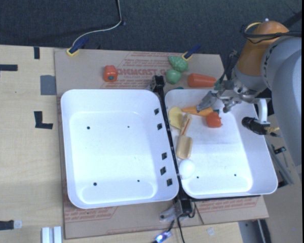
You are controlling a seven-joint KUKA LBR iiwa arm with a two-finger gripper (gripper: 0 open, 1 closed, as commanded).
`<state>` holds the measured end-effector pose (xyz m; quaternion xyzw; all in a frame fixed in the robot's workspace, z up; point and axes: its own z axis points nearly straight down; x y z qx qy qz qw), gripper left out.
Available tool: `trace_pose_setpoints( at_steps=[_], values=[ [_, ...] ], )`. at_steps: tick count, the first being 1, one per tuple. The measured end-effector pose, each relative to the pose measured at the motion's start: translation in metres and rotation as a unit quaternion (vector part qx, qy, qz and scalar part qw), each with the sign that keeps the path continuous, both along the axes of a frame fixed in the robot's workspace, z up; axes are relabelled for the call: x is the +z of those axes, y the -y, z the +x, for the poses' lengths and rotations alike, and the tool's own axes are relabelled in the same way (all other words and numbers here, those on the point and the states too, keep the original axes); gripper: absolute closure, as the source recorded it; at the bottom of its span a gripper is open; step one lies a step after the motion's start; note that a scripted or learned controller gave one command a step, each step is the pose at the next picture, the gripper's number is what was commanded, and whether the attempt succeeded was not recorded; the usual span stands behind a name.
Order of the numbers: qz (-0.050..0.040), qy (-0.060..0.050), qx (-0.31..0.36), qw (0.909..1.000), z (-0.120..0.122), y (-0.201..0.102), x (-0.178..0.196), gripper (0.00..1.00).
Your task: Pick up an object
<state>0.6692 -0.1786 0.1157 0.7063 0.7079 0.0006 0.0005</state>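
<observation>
The arm (273,54) reached in from the right, its tool (215,101) low over the right bin (243,181), just above a red toy (214,120) and an orange wedge (197,110). A yellow piece (175,117), a bread roll (184,147) and a white egg (186,168) lay along that bin's left wall. The left bin (111,151) sat alongside.

Counting the things
Two white bins (71,135), five toys in the right one, four toys (110,73) on the desk (20,135)
</observation>
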Motion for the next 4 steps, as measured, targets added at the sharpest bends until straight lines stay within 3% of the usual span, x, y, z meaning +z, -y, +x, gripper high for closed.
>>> trace_pose_setpoints(
  at_steps=[1,2,3,4],
  values=[
    [-0.0005,-0.002,0.001,1.0,-0.001,-0.03,-0.033,0.0],
    [-0.0018,-0.01,0.001,0.9999,-0.005,-0.026,-0.024,1.0],
    [0.0006,0.002,0.002,1.0,0.001,-0.093,0.074,1.0],
    [0.0003,-0.002,0.001,1.0,-0.033,-0.134,0.068,1.0]
  ],
)
